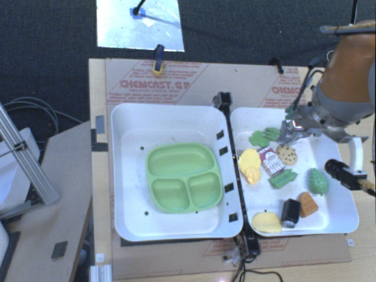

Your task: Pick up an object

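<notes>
Over right bin (346,216), arm (346,75) angles down toward cookie (287,154).

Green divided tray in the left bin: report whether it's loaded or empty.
Empty. The green divided tray lies flat in the left bin, and all three of its compartments show bare green plastic.

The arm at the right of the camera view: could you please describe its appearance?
The arm is bulky and rounded, grey with a wide orange band above the wrist. Thin dark cables run beside it, and its gripper is a small metallic grey piece.
</notes>
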Controlling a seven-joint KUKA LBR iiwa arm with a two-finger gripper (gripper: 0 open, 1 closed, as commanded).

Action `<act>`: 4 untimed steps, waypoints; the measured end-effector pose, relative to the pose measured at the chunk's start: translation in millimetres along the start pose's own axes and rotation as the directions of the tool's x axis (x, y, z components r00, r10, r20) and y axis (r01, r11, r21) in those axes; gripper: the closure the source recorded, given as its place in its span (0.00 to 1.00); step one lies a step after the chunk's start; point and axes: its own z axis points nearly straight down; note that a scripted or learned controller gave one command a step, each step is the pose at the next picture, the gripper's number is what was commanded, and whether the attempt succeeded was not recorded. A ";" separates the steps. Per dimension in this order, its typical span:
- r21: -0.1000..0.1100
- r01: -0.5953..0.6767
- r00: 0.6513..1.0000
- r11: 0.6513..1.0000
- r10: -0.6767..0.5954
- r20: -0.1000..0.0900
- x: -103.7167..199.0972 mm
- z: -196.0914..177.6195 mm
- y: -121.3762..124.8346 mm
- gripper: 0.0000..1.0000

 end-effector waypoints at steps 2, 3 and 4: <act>0.006 0.011 1.000 1.000 -0.011 -0.006 167.5 29.2 124.7 1.00; 0.009 0.006 1.000 1.000 -0.005 -0.006 187.3 -5.4 123.8 1.00; 0.012 0.006 1.000 1.000 -0.006 -0.006 232.6 12.3 122.8 1.00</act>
